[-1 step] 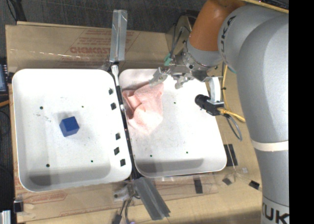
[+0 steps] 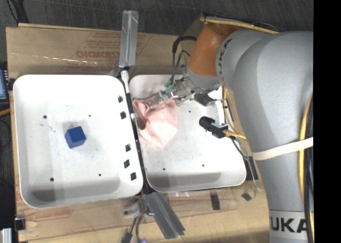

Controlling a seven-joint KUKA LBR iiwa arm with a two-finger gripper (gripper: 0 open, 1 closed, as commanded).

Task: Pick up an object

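Gripper (image 2: 160,98) meets pink cloth (image 2: 158,119) at the left of the right bin (image 2: 213,175); you cannot tell its finger state. Confirm you have pinched fabric, then lift straight up. 1 blue cube (image 2: 75,136) sits in the left bin (image 2: 32,183).

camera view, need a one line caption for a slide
KUKA arm's claw reaches a pink cloth in the right bin; a blue cube sits in the left bin.

One fixed camera looks down at a slant from above the bench (image 2: 80,50). It takes in both white bins (image 2: 32,146) whole, and the arm (image 2: 277,103) enters from the frame's right.
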